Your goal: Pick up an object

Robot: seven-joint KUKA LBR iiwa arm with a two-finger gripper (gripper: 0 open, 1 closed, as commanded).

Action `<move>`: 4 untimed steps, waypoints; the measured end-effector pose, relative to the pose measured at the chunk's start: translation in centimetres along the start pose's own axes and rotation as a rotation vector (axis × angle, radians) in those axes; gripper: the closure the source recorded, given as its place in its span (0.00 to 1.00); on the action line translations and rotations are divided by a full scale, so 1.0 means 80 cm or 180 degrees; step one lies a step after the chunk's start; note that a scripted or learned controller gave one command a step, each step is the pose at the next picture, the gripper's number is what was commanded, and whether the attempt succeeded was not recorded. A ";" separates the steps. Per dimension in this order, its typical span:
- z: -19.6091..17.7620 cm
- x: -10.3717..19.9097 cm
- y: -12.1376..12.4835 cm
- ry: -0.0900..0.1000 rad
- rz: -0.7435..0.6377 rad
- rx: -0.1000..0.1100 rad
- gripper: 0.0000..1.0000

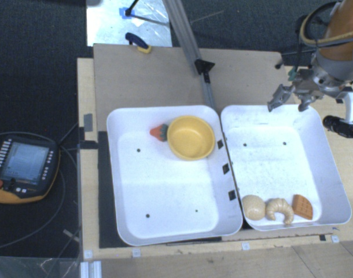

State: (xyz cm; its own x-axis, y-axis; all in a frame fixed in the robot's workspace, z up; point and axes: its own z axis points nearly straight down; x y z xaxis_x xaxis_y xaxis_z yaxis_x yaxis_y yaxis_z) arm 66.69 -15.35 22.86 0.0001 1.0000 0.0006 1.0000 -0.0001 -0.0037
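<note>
My gripper (290, 102) hangs over the far edge of the right bin (333, 167), its two fingers spread apart with nothing between them. At that bin's near edge lie a pale round bun (253, 207), a croissant (280, 209) and a brown waffle-like piece (302, 206) in a row. In the left bin (165, 213) a yellow bowl (191, 137) sits at the far right corner, and a small orange-red toy with a green bit (158, 132) touches its left side.
A metal pole (187, 33) slants across the board behind the bins, ending in a black clamp (203, 67). A teach pendant (21, 167) lies on the floor at left. A black cable fitting (338, 124) juts beside the right bin's far right corner.
</note>
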 end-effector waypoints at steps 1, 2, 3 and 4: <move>0.059 0.000 0.010 0.0000 -0.0003 -0.0003 0.00; 0.129 -0.006 0.000 0.0000 0.0000 -0.0001 0.00; 0.112 -0.006 0.002 -0.0004 -0.0003 -0.0020 1.00; 0.033 -0.009 0.006 -0.0006 -0.0003 -0.0033 1.00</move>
State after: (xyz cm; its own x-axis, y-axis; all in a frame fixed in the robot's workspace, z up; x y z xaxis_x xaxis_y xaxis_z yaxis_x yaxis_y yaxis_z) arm 67.19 -16.06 20.22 -0.0007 1.0000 -0.0013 1.0000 0.0007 0.0066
